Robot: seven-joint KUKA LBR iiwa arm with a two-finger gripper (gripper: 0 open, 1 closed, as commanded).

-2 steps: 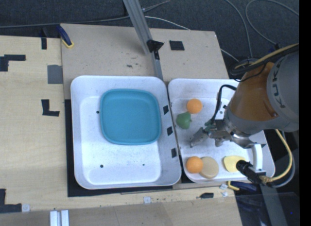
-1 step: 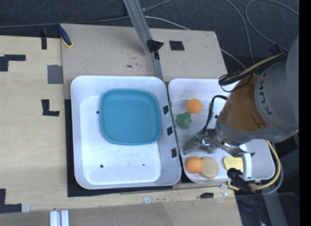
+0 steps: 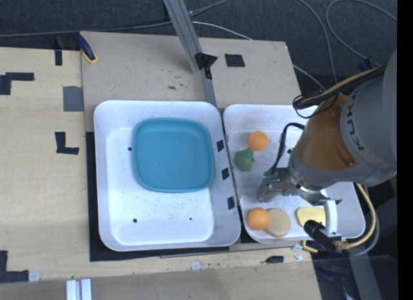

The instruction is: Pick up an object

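Two shallow white bins sit side by side on the bench, and the gripper [image 3: 268, 189] hangs low over the right bin [image 3: 235, 163], reaching in from the right on the grey arm [image 3: 361, 131] with its orange band. Whether anything is grasped cannot be told: the tips are small, dark and partly blurred against the bin floor, and nothing shows between them. Just up and to the left of the jaws lies a green object [image 3: 244, 159], near them but apart. Further up from the jaws rests an orange ball [image 3: 258, 140]. Below the jaws, toward the near rim, a second orange ball [image 3: 258, 219] lies touching a beige round object [image 3: 279, 222] on its right. To the lower right of the jaws, partly under the wrist, is a yellow object [image 3: 310, 215]. Well to the left of the jaws, the left bin [image 3: 110, 182] holds a blue square plate [image 3: 173, 154] lying flat.
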